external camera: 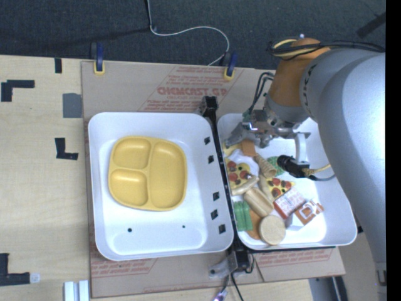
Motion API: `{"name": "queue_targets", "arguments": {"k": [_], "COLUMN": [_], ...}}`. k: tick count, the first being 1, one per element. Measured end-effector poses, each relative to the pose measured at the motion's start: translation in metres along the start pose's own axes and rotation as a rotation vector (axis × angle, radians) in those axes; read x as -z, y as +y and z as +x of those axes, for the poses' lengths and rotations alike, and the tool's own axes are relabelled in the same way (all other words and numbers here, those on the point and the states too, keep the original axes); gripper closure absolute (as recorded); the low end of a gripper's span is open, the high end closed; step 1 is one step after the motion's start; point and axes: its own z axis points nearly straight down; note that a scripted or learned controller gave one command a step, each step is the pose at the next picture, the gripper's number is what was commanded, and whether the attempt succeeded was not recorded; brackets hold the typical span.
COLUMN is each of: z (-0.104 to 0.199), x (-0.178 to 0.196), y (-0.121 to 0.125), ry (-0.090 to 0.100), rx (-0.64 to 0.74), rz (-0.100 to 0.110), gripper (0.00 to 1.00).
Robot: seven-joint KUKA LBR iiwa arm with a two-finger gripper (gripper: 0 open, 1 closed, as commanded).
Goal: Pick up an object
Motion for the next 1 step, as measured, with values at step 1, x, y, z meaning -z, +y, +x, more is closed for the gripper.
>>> {"name": "queue_targets", "arguments": {"k": [1], "z": [-0.0005], "x": [0.0088], "y": [-0.0021], "ry": [0.001], "rx": [-0.002], "rz": [0.004], "gripper": [1.0]}}
